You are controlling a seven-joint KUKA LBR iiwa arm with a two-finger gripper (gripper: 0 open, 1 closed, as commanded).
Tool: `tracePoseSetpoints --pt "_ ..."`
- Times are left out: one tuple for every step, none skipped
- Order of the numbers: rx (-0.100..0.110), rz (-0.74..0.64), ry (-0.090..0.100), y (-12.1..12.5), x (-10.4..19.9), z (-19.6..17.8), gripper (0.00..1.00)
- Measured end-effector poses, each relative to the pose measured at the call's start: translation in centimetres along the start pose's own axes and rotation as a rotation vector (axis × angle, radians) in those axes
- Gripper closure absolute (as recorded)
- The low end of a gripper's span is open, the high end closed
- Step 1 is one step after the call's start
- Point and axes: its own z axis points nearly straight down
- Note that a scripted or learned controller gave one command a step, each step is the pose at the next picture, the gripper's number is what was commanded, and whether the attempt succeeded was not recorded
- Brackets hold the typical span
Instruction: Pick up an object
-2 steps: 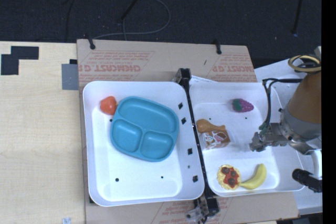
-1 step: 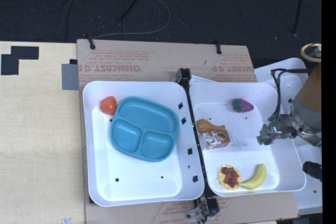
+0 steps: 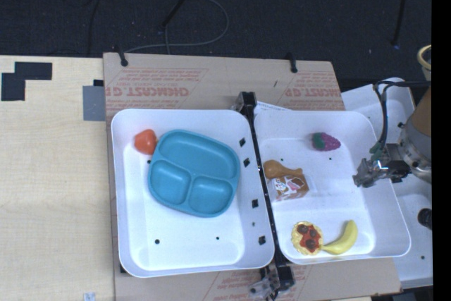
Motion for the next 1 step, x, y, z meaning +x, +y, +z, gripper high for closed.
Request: tracePoseSetpoints --pt "0.005 -0.003 0.004 0.16 5.17 0.92 1.0"
